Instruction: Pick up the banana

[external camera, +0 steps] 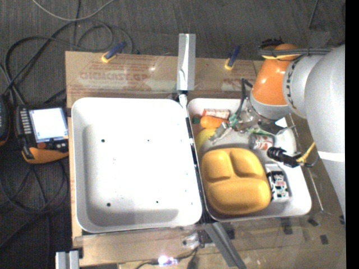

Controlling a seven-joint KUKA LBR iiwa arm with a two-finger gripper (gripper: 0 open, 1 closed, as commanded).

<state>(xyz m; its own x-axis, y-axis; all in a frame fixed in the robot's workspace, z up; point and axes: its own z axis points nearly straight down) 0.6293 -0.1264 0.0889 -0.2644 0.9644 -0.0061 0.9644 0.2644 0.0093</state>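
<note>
1. The gripper [229, 125] reached into the far part of the right bin [305, 203], its metal tip low among the clutter; whether it was released or clenched could not be told, because the tip was small, blurred and merged with the items under it.
2. Nothing could be seen gripped in it.
3. The banana [203, 137] lay just left of the tip, against the right bin's left wall. A yellow sliver of it showed, the rest hidden by a large yellow cushion-like piece [234, 180] on its near side and the clutter around it. Whether the tip touched it could not be told.
4. One orange object [211, 122] lay just beyond the banana, beside a small white packet [216, 113] at the far wall.
5. One can with red markings [261, 143] sat half hidden under the wrist, and one small printed card or box [279, 185] lay right of the cushion piece.
6. The arm [320, 88] covered the right bin's far right corner and was cut off at the picture's right side.
7. Two white bins stood side by side; the left bin [134, 164] showed a few dark specks.
8. Two blue and yellow clamps [114, 50] held the board at the far edge, and one handheld screen [47, 124] lay left of the bench.
</note>
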